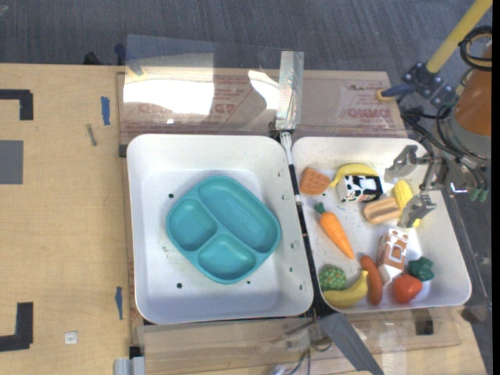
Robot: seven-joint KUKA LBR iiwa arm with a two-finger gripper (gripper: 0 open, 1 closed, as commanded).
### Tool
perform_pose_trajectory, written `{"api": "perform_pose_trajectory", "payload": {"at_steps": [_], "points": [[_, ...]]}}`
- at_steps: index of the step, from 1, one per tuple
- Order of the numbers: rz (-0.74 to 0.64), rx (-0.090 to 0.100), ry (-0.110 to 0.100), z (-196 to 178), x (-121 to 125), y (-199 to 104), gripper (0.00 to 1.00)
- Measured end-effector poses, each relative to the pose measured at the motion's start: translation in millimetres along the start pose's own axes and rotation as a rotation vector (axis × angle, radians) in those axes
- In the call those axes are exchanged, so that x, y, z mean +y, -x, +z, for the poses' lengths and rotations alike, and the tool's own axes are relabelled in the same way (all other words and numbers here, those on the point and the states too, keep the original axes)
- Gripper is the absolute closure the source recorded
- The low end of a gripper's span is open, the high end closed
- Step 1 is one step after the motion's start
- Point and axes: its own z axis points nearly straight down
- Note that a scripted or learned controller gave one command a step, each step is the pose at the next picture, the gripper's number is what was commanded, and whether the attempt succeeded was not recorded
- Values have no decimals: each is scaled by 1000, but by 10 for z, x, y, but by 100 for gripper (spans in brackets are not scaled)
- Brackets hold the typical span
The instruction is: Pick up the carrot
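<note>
Carrot (336, 232) sits in the right bin (461, 272), near its left wall, lying diagonally with the green top up-left. Gripper (415, 184) hovers over the far right side, fingers spread, nothing in them. Probably best to swing left, line the fingers up across the carrot's thick middle, and avoid the broccoli (332, 276) below.

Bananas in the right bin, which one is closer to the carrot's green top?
The upper banana, arched over the cow toy. The other banana lies at the bin's front edge, beyond the carrot's orange tip.
</note>
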Motion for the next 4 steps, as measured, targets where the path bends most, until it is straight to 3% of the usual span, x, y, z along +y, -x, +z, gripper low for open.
{"api": "perform_pose_trajectory", "payload": {"at_steps": [1,2,3,4], "points": [[36,-12,-3,1052,442,108,0],[180,-2,-1,1224,606,-118,0],[324,-5,0,1220,713,-307,0],[16,-6,2,1225,649,-77,0]]}}
